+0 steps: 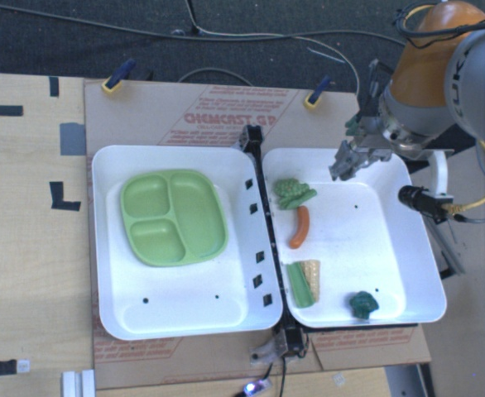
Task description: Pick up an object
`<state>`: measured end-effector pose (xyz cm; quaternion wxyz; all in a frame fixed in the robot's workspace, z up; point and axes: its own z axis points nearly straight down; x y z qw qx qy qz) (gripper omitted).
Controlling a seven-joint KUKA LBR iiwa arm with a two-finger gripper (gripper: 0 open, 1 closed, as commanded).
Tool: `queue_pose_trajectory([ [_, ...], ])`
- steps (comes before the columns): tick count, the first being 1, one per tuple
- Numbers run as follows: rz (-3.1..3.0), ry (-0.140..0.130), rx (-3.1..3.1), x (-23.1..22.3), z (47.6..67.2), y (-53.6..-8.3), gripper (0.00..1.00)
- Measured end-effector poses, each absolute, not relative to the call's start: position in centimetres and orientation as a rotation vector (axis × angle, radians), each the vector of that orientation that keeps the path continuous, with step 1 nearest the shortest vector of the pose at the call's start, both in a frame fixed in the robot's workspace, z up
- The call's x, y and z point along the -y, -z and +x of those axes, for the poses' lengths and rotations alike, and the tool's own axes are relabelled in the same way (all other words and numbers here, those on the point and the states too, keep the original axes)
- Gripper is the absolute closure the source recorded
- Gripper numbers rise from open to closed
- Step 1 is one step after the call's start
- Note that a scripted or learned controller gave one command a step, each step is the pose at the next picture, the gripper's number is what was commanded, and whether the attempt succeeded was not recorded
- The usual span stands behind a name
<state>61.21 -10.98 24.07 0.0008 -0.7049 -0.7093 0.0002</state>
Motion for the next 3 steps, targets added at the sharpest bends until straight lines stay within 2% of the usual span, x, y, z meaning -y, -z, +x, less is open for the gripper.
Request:
queue_pose_trajectory([
  [2, -2.212, -0.001, 2.228, 0.4, 61.9, -22.6, 1.0],
  [3, -2.212, 0.0, 2.228, -5.2, 63.8, -21.6, 1.0],
])
